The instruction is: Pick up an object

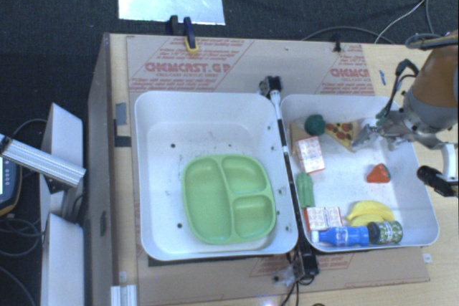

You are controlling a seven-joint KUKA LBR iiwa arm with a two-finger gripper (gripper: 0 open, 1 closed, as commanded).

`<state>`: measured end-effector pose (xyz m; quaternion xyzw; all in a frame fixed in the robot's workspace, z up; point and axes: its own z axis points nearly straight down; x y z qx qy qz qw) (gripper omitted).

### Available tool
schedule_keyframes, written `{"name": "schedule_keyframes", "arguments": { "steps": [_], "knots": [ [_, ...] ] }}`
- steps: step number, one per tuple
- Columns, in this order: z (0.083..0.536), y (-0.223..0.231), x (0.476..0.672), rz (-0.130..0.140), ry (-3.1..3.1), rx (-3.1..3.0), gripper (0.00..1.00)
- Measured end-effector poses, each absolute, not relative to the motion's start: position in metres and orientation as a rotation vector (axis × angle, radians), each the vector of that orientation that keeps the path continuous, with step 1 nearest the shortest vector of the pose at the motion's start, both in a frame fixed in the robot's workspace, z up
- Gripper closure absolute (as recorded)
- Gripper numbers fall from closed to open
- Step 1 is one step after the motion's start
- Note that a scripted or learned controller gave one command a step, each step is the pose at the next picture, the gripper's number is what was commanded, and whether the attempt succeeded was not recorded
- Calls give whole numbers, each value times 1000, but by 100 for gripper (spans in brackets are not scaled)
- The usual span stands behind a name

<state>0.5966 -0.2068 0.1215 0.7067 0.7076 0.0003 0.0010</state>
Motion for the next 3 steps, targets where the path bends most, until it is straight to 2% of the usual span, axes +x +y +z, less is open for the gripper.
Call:
{"name": "schedule_keyframes", "arguments": {
  "steps": [1,2,3],
  "knots": [
    [84,-207,554,0,2223,2220,0],
    [84,-207,533,1,2222,2220,0],
    [95,-207,534,3,2222,2217,100]
  ]
}}
